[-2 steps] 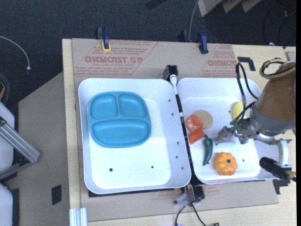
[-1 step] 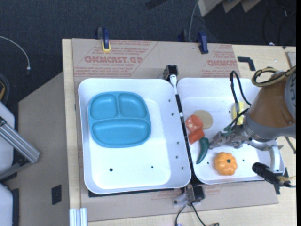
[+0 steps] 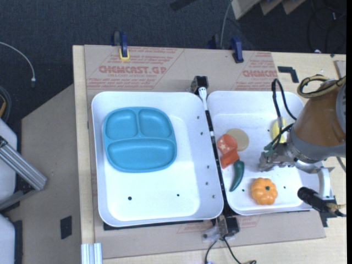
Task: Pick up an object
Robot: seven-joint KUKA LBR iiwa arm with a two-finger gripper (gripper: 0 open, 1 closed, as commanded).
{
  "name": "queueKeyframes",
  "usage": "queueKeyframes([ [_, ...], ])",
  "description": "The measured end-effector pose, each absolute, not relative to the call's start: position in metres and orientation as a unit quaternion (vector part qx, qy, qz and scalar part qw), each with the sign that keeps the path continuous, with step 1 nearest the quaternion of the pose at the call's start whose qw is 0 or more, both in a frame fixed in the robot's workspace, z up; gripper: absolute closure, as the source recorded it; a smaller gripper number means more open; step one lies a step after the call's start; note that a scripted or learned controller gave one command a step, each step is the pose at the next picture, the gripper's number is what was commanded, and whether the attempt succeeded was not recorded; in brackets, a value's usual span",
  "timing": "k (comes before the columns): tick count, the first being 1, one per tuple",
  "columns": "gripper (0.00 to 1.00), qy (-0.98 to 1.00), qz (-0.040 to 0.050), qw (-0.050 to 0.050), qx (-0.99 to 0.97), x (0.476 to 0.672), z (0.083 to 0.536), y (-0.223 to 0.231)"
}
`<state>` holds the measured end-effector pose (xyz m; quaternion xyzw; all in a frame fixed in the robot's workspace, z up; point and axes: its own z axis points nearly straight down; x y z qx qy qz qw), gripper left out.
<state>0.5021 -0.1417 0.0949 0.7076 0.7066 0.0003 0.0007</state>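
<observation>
In the right bin (image 3: 250, 104) lie a red-orange piece (image 3: 227, 149), a green chili pepper (image 3: 237, 175), a small orange pumpkin (image 3: 263, 191), a tan round disc (image 3: 240, 138) and a yellow item (image 3: 276, 130) partly hidden behind the arm. My gripper (image 3: 269, 161) hangs low over the bin floor between the pepper and the yellow item, just above the pumpkin. Nothing shows between its fingers.
The left bin (image 3: 187, 191) holds a blue divided plate (image 3: 141, 138). A black divider strip (image 3: 212, 142) runs between the bins. The arm's orange band (image 3: 322, 117) and cables cover the right bin's right side. Blue clamps (image 3: 122, 44) sit on the bench's far edge.
</observation>
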Motion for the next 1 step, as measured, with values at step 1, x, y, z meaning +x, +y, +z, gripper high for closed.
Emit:
queueKeyframes([
  [1, 1.00, 0.707, 0.0013, 0.003, 0.707, 0.5101, 0.1408, -0.1457],
])
